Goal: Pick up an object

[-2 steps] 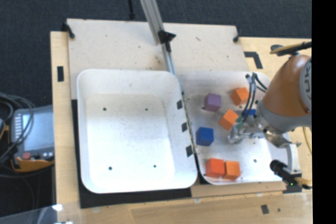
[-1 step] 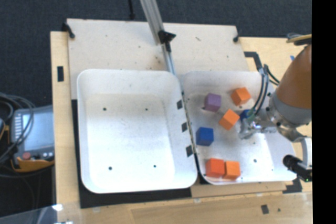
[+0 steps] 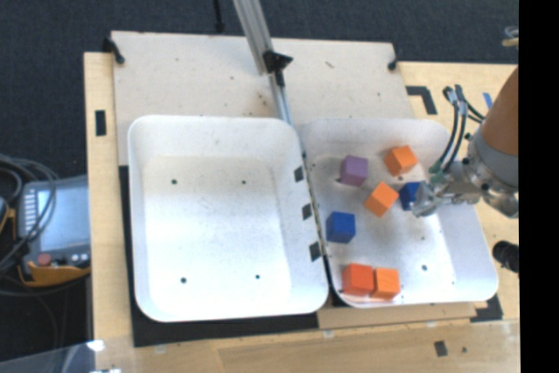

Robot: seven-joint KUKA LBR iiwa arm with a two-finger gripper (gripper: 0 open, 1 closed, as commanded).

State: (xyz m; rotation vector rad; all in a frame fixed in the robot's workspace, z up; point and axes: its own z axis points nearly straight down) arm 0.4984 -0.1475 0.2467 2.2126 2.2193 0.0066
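The arm (image 3: 498,144) reaches in over the right edge of the right bin (image 3: 463,271), and its pincer (image 3: 421,203) sits low near that bin's right wall, about midway along it. Whether the pincer is released or clenched I cannot tell; the tip is small and blurred against the white floor.

A small blue block (image 3: 408,194) lies just at the pincer's tip, partly covered by it, and seems the likeliest target. Touching or nearly touching it on the far side from the arm is an orange cube (image 3: 381,198), turned at an angle. Another orange cube (image 3: 401,160) sits toward the bin's back edge, with a purple cube (image 3: 354,170) beside it, nearer the divider between the bins. A larger blue cube (image 3: 341,227) rests near the divider, and two orange blocks (image 3: 370,279) lie side by side against the front edge. The left bin (image 3: 157,188) holds no blocks.

To do this step well, I judge the pincer should centre over the small blue block so it straddles two opposite flat faces, not a corner. The tilted orange cube crowds one side, so the approach should keep clear of it, or that cube may be pushed or caught as well. Descend fully to the bin floor before closing, then lift straight up.
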